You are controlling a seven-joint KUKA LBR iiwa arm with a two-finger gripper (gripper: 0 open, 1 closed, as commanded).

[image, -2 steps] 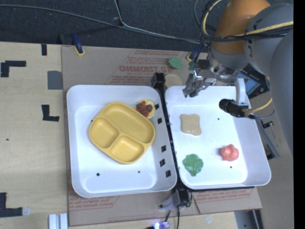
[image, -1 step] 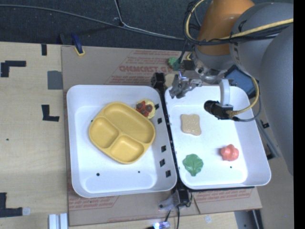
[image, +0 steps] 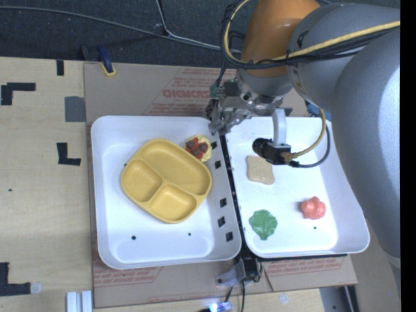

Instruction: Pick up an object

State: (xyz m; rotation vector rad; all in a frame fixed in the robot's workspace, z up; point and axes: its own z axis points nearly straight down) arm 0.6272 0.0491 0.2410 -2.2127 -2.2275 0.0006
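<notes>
Small red-and-yellow lumpy toy food piece (image: 198,147) at top centre of frame, in left white bin (image: 107,242), touching upper rim of glossy yellow three-compartment plastic plate (image: 166,180). Gripper (image: 220,119) just above it at bin divider; grip state cannot tell, mechanism dark and cluttered. Right white bin (image: 348,229): flat tan slice (image: 260,170), bumpy green piece (image: 263,223), knobbly pink-red piece (image: 313,207). Grey arm cut off at right frame edge.
</notes>
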